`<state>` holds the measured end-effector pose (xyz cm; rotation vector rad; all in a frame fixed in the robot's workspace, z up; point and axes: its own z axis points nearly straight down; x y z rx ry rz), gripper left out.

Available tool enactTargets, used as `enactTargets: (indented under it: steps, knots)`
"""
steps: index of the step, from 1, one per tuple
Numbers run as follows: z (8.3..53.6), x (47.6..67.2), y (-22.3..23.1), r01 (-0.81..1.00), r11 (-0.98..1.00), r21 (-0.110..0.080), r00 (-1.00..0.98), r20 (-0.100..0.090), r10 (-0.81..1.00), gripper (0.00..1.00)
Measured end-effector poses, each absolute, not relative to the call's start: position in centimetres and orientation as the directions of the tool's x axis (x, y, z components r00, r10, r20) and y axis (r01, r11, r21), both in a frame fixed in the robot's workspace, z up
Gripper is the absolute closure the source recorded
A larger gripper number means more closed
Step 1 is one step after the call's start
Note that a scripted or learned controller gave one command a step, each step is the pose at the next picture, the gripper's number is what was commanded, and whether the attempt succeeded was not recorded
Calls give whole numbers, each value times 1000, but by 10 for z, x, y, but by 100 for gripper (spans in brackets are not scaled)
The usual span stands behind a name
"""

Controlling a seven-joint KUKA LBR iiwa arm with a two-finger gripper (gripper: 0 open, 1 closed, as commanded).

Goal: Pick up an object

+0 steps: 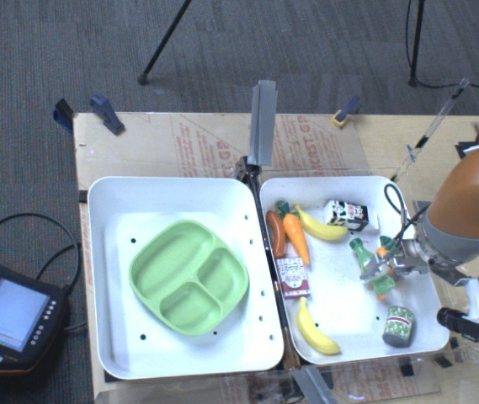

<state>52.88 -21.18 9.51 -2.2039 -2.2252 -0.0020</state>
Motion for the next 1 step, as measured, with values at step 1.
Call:
enactTargets:
  steps: [1]
  knots:
    - [199,498,-159,998,64,-5,-64,2,998,100]
